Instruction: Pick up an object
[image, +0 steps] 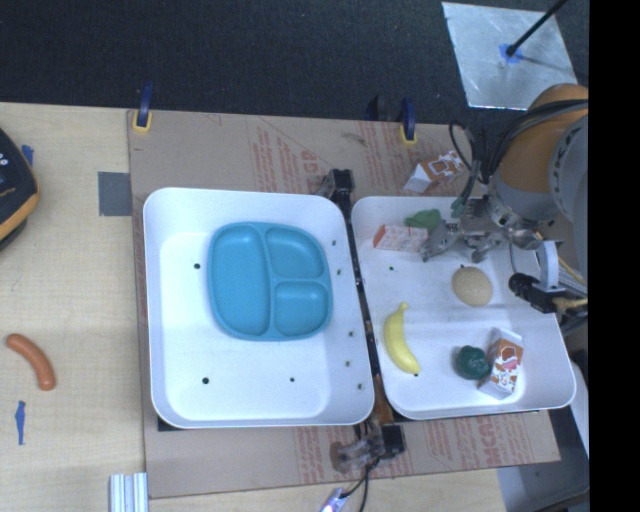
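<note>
Far left edge: we see a black and yellow object (12, 190) partly cut off by the frame; no writing on it is legible to us
Bench, left: an orange-brown sausage (32, 360) lies on the bare wood, well apart from the bins
Cardboard sheet (250, 150): it carries faint red printing under both bins; we cannot read the words
Left bin (165, 400): a blue divided plate (270, 280) with three compartments sits in its upper middle
Right bin (440, 405): a yellow banana (401, 342) lies near its left wall; a red and white packet (398, 237) sits at the upper left, its print too small to read; a green leafy item (424, 218) lies just beside that packet; a beige round object (472, 287) rests near the centre; a dark green lump (470, 362) touches a small red and white carton (505, 365) at the lower right, its label unreadable
Behind right bin: another small orange and white carton (436, 172) lies on the cardboard
Gripper (462, 240): it hangs over the bin's upper part, just above the beige round object; we cannot tell how its fingers stand
</note>
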